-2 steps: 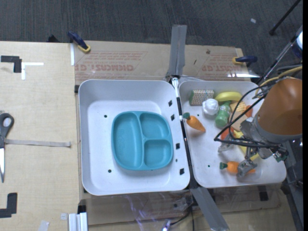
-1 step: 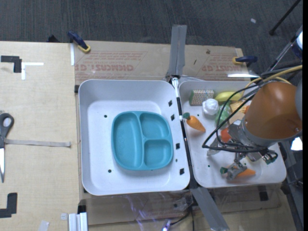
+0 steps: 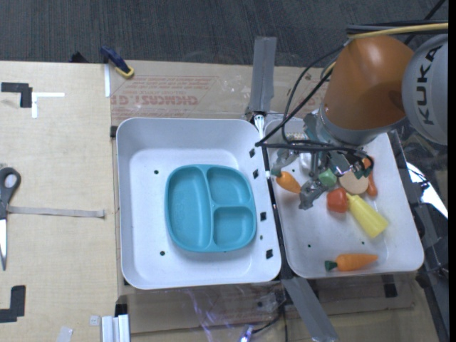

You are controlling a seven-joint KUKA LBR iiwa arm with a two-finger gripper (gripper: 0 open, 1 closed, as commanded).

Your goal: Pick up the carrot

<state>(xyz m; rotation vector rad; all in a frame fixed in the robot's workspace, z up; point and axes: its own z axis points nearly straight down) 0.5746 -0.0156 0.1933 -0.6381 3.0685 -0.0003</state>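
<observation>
Gripper (image 3: 311, 191) hangs low in the right bin (image 3: 406, 258), jaws' state unreadable, apparently going for the near orange piece (image 3: 288, 182), while the carrot (image 3: 352, 262) lies well apart by the front wall.

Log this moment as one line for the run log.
hand low in right bin | carrot near front wall, apart from hand | not picked

Scissors (image 3: 6, 212) cut by left edge; end effector (image 3: 317, 184) fingers indistinct amid cables.
</observation>
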